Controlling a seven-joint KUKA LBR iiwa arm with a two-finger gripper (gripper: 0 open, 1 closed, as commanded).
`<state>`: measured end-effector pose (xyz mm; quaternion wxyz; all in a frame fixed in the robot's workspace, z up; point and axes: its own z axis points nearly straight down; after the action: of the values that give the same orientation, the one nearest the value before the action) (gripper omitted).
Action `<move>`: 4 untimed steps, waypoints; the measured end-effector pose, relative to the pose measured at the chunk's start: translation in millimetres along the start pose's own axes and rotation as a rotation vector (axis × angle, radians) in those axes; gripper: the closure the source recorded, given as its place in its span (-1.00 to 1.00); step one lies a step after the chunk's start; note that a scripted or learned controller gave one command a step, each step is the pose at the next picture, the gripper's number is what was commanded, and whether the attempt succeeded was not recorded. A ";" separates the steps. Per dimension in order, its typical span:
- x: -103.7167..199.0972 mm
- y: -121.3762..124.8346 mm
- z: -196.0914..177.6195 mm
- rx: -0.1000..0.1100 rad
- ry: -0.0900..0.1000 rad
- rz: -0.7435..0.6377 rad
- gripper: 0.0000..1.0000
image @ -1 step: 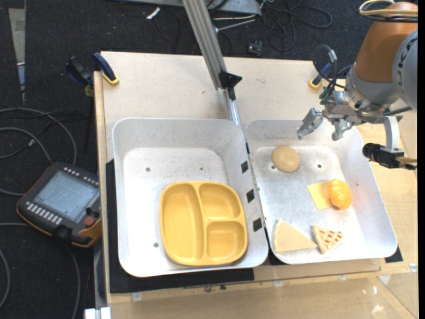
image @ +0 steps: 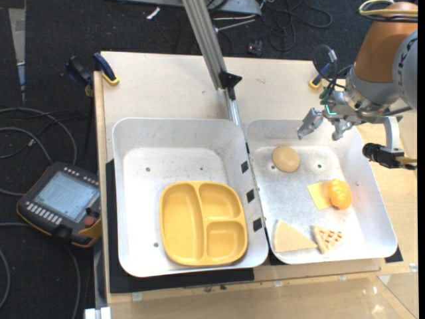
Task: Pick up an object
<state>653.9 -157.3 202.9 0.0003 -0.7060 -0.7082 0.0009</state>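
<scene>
My gripper (image: 325, 125) hangs over the back edge of the right bin (image: 372, 178), fingers spread open with nothing between them. A round tan bun (image: 286, 159) lies in that bin just left of and below the gripper. Nearer the front sit a yellow cheese slice (image: 319, 195) with an orange fruit (image: 339, 194) against it, a pale wedge (image: 293, 237) and a small waffle piece (image: 328, 238).
The left bin (image: 133, 145) holds a yellow divided tray (image: 202, 222). A slanted metal pole (image: 211, 52) runs down to the seam between the bins. Clamps sit at the bench's back corners (image: 106, 72). A teach pendant (image: 60, 201) lies on the floor left.
</scene>
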 end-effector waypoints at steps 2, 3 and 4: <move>8.7 -5.9 95.6 0.004 0.002 0.000 -1.00; 9.1 -5.6 107.8 -0.001 0.000 0.001 -1.00; 9.2 -4.9 96.9 -0.003 0.000 0.001 1.00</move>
<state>648.8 -148.1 106.1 -0.0010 -0.7062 -0.7080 -0.0001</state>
